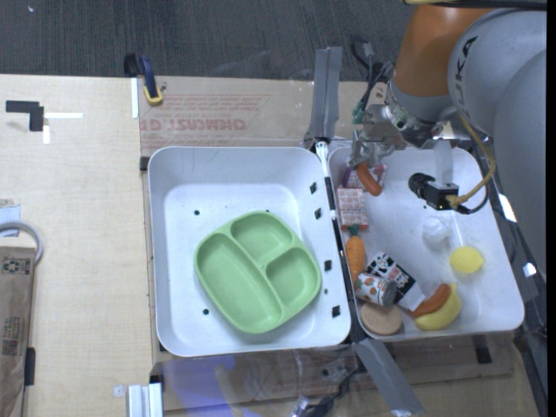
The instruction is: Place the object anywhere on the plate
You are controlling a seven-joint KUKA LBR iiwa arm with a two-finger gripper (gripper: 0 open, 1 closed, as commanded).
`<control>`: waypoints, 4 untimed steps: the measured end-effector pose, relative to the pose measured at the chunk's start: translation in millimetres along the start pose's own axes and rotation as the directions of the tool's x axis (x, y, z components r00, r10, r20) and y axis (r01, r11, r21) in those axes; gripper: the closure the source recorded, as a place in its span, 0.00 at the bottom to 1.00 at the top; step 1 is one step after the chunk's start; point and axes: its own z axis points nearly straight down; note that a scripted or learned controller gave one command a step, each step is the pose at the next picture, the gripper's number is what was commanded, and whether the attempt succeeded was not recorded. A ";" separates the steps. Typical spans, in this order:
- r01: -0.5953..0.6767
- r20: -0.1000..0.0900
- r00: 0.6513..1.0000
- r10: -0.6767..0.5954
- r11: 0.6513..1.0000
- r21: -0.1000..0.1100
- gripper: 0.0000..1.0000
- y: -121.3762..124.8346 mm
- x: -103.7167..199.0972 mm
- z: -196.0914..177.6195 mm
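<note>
One small orange-red sausage-shaped toy (371, 182) | clamped between gripper (368, 170) fingers | above right bin (486, 320) | green plate (257, 272) left

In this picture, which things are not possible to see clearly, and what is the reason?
- Gripper, camera view: the wrist above covers much of it; the small orange-red item below it may or may not be held.
- Pink item: half hidden behind the bin wall.
- Carton: print too small to read.
- Arm: cut off by the top edge.
</note>
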 end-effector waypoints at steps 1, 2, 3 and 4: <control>0.160 -0.002 0.987 -0.160 0.987 0.004 1.00 -4.1 -76.9 100.4; 0.175 -0.002 0.985 -0.175 0.985 0.000 1.00 -79.1 -1.2 0.2; 0.443 -0.002 0.897 -0.443 0.897 0.001 1.00 -125.6 77.8 0.4; 0.400 -0.002 0.917 -0.400 0.917 0.003 1.00 -138.0 139.5 52.5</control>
